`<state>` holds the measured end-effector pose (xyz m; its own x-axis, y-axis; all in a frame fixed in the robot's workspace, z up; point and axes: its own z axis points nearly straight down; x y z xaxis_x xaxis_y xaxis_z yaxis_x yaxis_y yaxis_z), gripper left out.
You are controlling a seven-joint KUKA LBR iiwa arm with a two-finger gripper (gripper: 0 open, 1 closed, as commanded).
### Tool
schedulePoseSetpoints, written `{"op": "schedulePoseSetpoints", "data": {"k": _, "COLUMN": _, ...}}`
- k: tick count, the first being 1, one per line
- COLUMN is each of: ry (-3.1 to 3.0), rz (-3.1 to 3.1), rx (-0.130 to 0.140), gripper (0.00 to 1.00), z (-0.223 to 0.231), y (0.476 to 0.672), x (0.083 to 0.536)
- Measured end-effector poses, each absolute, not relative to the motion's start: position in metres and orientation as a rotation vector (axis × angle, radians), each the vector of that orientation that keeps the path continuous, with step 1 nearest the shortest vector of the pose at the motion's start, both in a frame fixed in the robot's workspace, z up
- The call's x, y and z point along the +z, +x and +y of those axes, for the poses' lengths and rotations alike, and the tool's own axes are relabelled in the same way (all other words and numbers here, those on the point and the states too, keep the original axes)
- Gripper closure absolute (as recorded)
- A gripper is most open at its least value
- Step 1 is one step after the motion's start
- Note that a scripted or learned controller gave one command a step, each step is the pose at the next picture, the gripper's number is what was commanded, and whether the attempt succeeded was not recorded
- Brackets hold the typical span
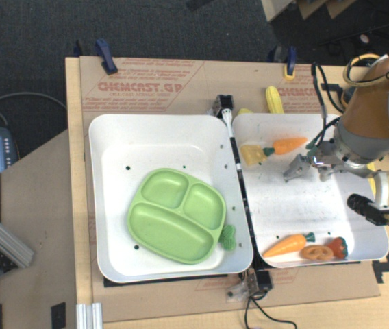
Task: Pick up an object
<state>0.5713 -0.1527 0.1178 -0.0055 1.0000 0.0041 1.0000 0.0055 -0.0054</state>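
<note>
Lying in the left bin (105, 184), a green divided plate (176, 214) is untouched; in the right bin (297, 204) the hand (309, 168) hangs spread and empty just below one carrot (287, 145), another carrot (287, 245) nearer, so nothing seems picked yet; cardboard-covered counter (146, 88), dark carpet beyond

Arm (376, 115): broad orange band above a grey wrist section; black cables run along its upper side. Gripper (309, 168): metallic grey, two slender fingers, below the wrist.
</note>
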Motion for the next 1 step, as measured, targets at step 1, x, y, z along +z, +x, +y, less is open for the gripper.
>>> {"op": "schedulePoseSetpoints", "data": {"k": 1, "ry": -2.219, "rz": -2.229, "rx": -0.003, "gripper": 0.00, "z": -0.1329, "y": 0.6335, "x": 0.0826}}
